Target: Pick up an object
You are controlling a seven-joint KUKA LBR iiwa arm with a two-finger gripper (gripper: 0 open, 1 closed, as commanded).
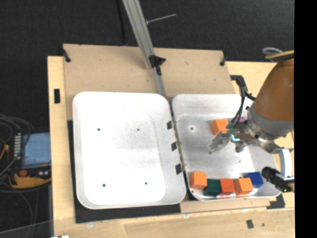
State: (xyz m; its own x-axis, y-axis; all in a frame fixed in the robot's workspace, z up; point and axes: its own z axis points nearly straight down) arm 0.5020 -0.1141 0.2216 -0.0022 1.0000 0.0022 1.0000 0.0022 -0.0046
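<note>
In the right bin (198, 108) an orange block (218, 126) lies near the middle. My gripper (227, 145) hangs just in front of and slightly right of that block, its fingers spread open with only bare bin floor between them. Along the bin's front wall runs a row of blocks: an orange one (199, 179), a green one (213, 187), two more orange ones (227, 185) (243, 185) and a blue one (255, 178). The grey and orange arm (275, 103) covers the bin's right side.
The left bin (124, 148) sits beside the right one, joined by a raised divider (176, 143). A slanted metal rail (143, 33) rises from the back of the bench. A blue device and cables (34, 152) lie off the bench at left.
</note>
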